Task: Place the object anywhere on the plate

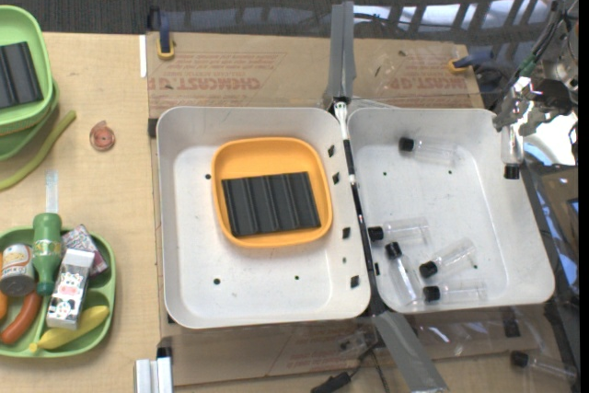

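Nearest to the camera, along the lower edge of the right bin (515, 294), lie several clear tubes with black caps. One tube (453, 293) lies flat close to the front wall, with its cap to the left. Just above it another tube (448, 259) lies at a slant, and to their left two more (402, 264) rest close together, one of them pointing toward the front corner. A further cap (375, 234) sits near the wall that divides the two bins.

In the left bin (184, 271) stands the orange plate (271, 154), a little behind the middle of the floor. A dark ribbed insert (271, 203) lies in the plate and covers most of its bottom. No tube is on the plate — all of them are in the right bin.

Farther back, one single tube (428, 145) lies well apart from the others, near the rear wall of the right bin, with its cap to the left.

At the far right, over the right rim of that bin, hangs the gripper (511, 163). One dark fingertip (511, 170) points down beside the rim. I cannot tell how wide the claw is — the metal parts are bright and blurred — and nothing can be seen between its fingers.
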`<move>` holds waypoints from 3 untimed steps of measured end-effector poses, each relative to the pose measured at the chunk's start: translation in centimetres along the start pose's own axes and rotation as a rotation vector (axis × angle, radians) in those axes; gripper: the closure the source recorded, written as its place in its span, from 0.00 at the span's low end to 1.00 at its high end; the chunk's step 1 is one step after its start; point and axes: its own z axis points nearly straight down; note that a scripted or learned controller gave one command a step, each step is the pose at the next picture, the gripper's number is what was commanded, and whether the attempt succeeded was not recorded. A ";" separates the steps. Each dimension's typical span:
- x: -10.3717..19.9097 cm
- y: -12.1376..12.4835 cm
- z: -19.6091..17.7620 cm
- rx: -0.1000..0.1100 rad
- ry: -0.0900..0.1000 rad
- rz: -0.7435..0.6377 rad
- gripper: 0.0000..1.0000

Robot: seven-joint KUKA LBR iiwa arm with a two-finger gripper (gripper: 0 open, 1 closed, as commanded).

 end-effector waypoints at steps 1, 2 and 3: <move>0.7 3.8 -6.6 0.000 0.000 -0.039 1.00; 1.3 3.7 -15.1 0.000 0.000 -0.195 1.00; 0.3 3.9 -19.7 -0.001 0.000 -0.336 1.00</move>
